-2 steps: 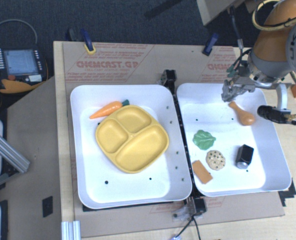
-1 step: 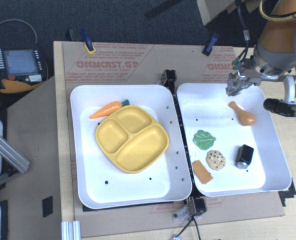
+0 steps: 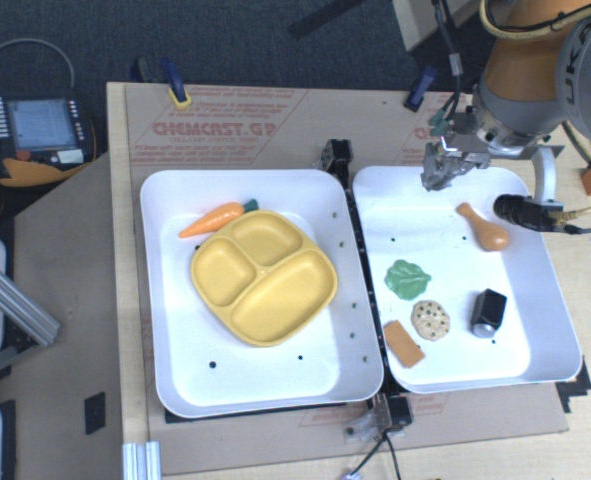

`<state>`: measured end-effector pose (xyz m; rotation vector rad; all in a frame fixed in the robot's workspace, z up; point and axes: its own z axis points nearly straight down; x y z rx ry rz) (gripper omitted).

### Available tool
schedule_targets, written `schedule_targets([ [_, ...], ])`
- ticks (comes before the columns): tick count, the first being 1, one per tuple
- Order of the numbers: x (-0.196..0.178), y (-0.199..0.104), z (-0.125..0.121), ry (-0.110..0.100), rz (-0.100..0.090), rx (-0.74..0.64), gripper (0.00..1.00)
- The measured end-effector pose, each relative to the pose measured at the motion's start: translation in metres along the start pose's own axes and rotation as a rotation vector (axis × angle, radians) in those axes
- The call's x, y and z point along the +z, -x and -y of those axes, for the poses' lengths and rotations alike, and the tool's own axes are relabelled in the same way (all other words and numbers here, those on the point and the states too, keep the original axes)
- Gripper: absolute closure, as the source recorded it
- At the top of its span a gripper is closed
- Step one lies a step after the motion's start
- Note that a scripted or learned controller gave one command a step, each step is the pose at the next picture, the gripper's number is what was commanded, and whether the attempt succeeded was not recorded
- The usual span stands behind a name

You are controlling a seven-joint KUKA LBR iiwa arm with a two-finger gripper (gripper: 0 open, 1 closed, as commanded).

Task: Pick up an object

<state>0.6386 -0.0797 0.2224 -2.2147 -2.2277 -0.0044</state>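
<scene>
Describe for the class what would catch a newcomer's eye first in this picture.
The yellow divided plate fills the middle of the left bin, with an orange carrot at its upper edge. The gripper hangs over the right bin's far edge, beyond the small toy foods.

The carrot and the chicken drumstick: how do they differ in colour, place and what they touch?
The carrot is bright orange with a green top; the drumstick is tan brown. The carrot lies in the left bin, the drumstick in the right bin. The carrot rests against the rim of the yellow divided plate; the drumstick lies apart from the other items. Both are long toy foods lying flat.
</scene>
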Motion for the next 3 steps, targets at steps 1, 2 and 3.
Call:
schedule_targets([
  [1, 0.007, -0.060, 0.006, -0.004, -0.001, 0.000, 1.00],
  [2, -0.005, -0.108, 0.016, -0.003, -0.001, 0.000, 1.00],
  [3, -0.014, -0.157, 0.031, -0.004, 0.000, 0.000, 1.00],
])
